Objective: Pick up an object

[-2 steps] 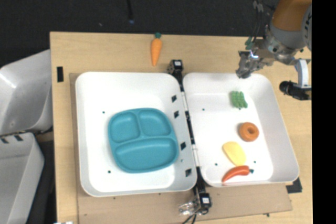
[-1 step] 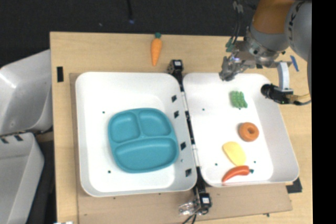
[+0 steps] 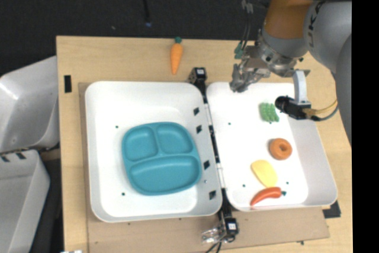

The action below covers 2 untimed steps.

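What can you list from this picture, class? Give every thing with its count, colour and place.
shallow white plastic bins: two, white, side by side on the bench.
wooden bench: one, tan, under the bins.
blue divided plastic tray: one, blue, left bin.
toy carrot: one, orange, on bench behind left bin.
green toy vegetable: one, right bin, far part.
orange ring doughnut: one, right bin, middle.
yellow toy piece: one, right bin, near part.
red toy chilli: one, right bin, near edge.
pincer: one, grey, above right bin's far left corner.

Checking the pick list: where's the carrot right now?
The carrot lies on the bare wooden bench, outside both bins, just past the far rim of the left bin that holds the blue tray, left of the gripper.
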Available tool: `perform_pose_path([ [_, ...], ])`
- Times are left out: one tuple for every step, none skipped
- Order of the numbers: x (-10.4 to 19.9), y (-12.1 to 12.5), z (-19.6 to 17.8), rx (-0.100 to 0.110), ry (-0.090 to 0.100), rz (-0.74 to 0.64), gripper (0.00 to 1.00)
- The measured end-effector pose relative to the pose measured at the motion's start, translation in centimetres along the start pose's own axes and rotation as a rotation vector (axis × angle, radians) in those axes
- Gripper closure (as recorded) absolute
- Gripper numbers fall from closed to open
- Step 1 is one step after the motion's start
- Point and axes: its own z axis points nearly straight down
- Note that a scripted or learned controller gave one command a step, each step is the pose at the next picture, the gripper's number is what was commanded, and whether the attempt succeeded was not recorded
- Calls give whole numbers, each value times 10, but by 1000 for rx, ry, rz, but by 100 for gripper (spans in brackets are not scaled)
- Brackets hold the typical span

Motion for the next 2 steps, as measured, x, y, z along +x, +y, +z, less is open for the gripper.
perform_pose_path([
  [54, -5, -9, 1, 0, -1, 100],
  [105, -7, 4, 3, -2, 2, 100],
])
